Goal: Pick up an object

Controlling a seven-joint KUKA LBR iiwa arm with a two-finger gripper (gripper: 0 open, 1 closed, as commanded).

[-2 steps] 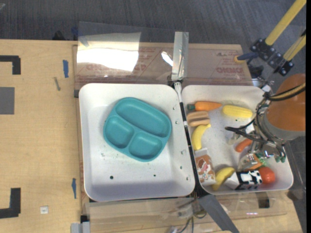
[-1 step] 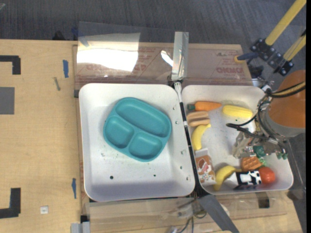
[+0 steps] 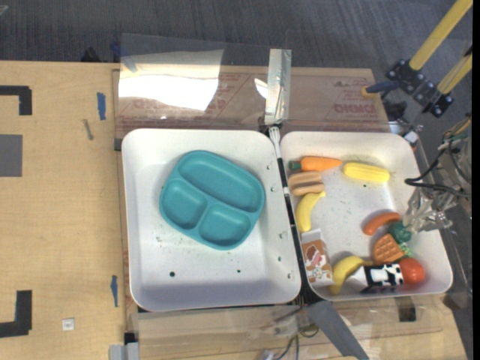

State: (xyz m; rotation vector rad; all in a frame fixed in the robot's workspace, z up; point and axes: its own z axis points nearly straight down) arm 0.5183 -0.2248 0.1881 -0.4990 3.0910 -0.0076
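We see the left bin [image 3: 142, 201] holding a teal divided plate [image 3: 212, 199]. The right bin [image 3: 341, 216] holds toy food: a carrot [image 3: 321, 163], a corn cob [image 3: 367, 173], a hot dog [image 3: 306, 182], two bananas [image 3: 306, 211], a small carton [image 3: 316, 259], a sausage [image 3: 381, 221], a waffle [image 3: 386, 247], a tomato [image 3: 412, 271] and a black-and-white piece [image 3: 384, 275]. The tool [image 3: 424, 214] sits at that bin's right rim, just beside the sausage; we cannot tell its opening.

R bin [image 3: 352, 201] centre open; toys [image 3: 367, 272] crowd its edges.
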